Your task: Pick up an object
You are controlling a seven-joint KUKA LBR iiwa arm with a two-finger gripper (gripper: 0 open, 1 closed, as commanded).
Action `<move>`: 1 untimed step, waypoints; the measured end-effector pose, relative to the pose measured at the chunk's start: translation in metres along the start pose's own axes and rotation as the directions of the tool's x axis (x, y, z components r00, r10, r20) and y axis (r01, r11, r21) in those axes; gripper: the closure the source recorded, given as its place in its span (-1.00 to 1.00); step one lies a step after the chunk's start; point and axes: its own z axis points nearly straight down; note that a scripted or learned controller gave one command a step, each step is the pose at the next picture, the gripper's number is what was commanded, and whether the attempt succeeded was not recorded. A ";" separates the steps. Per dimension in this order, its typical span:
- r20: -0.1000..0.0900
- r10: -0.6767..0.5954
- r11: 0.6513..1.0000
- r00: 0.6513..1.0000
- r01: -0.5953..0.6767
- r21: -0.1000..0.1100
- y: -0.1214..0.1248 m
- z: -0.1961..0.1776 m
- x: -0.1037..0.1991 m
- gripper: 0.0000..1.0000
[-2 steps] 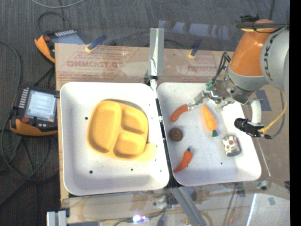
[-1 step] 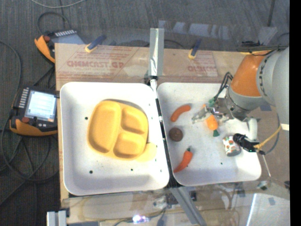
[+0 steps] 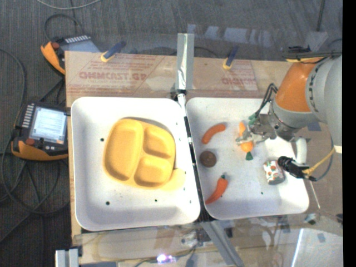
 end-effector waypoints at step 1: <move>-0.001 0.001 1.000 1.000 -0.001 0.005 0.063 -0.105 0.059 1.00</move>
